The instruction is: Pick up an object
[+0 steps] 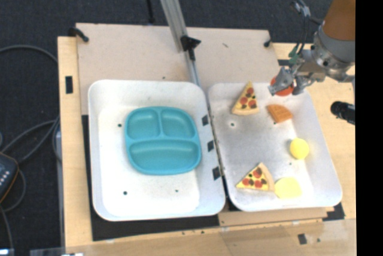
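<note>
My gripper [280, 86] hangs over the far right corner of the right bin [239, 135]. It is shut on a small red object [287, 89], which shows between and just below the fingertips. In the same bin lie a pizza slice [246, 99] at the far side, an orange-brown piece [279, 113] just below the gripper, a yellow ball [299, 148], a second pizza slice [255, 178] and a yellow disc [288, 188] at the near side.
A teal divided plate [162, 140] lies in the left bin [105, 147]. A slanted metal post [173, 6] rises behind the bins, between them. The arm's orange band [342, 12] is at the upper right.
</note>
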You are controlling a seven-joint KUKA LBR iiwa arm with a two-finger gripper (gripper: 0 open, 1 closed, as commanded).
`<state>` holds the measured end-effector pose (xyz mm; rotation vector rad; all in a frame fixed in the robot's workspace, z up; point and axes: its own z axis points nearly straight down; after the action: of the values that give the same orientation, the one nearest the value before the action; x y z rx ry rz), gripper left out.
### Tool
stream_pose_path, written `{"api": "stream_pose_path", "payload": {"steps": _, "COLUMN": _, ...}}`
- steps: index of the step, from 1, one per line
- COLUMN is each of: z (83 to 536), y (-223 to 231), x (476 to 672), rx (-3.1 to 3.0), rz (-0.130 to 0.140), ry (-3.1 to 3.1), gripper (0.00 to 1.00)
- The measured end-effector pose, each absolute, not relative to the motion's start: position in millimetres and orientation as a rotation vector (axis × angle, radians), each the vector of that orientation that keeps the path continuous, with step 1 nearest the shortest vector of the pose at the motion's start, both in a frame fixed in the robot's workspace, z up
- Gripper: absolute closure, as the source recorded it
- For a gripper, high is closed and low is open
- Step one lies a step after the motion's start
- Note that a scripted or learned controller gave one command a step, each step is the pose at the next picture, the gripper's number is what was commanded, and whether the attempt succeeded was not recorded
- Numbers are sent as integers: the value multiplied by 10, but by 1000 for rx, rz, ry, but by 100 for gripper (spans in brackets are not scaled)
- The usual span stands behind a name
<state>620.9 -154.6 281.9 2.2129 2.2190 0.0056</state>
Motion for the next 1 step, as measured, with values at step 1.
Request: {"api": "stream_pose_path", "payload": {"steps": 1, "z": 2685, "y": -1004, "x": 6106, "rx": 2214, "rz": 1, "ry": 2228, "gripper": 100}}
